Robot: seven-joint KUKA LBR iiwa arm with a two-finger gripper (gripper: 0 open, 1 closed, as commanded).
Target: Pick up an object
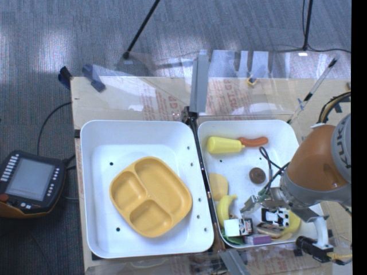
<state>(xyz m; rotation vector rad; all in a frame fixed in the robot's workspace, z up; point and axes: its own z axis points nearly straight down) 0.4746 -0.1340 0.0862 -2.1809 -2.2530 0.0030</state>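
Observation:
The right bin (246,122) holds a yellow squeeze bottle (225,145) with an orange piece (255,141) beside it, a brown disc (257,175), a pale yellow lump (218,185), a banana (225,208), a white box (233,227), a purple bar (258,240) and a black-and-white item (276,216). My gripper (256,203) hangs low over the front of this bin, just right of the banana and above the white box. The orange-banded wrist (315,162) hides the bin's right side. I see nothing lifted.
The left bin (137,124) holds a yellow divided plate (150,195). A metal divider post (199,87) stands behind the two bins. A cable (266,156) loops over the right bin near the disc.

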